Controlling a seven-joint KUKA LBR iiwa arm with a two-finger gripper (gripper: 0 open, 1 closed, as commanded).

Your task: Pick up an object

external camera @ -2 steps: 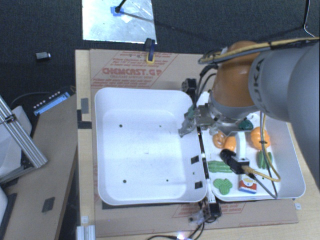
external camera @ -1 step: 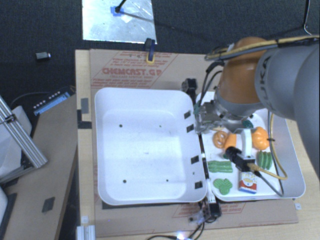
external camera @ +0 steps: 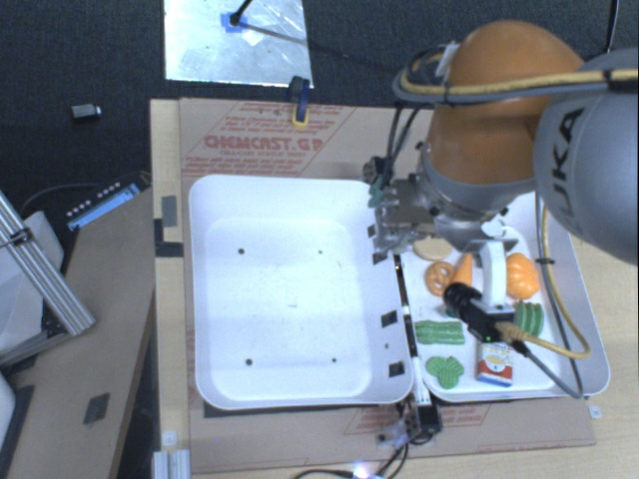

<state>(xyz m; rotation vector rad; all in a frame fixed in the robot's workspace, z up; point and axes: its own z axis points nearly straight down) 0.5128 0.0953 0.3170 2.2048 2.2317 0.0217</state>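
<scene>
We see our grey arm reaching in from the right edge of the view, its last link bulking large in the upper right. Our orange band sits above the wrist and faces the camera as a broad, rounded dome. Below it the wrist points steeply downward. Our end effector hangs at the left of the wrist, a dark metal body seen from above, and its lower end is hidden from us.
</scene>
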